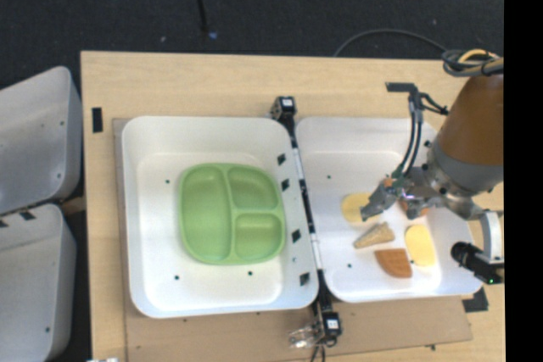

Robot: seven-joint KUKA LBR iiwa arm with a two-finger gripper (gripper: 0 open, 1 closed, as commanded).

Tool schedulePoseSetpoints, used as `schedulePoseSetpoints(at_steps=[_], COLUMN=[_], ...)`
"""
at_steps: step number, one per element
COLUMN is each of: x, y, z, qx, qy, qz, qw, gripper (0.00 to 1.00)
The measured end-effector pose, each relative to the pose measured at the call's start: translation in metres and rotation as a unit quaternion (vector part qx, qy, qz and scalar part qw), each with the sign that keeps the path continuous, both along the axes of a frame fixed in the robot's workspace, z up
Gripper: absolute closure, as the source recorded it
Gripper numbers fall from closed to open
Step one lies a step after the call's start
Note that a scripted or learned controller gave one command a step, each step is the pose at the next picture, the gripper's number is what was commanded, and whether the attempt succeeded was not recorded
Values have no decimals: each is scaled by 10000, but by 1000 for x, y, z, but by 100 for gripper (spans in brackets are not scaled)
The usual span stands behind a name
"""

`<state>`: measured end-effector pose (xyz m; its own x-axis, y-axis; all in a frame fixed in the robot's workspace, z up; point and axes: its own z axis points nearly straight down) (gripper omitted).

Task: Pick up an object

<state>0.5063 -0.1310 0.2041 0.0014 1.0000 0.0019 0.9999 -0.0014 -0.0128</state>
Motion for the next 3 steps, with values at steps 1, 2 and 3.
schedulePoseSetpoints(at_steps=[1, 2, 3], x=[3, -7, -8], y=[0, -4, -5], z=[7, -45, -97], qx=[-12, -12, -17], qy=[-70, -42, -54], qz=[16, 5, 1], qw=[10000, 10000, 10000], gripper=[0, 0, 0])
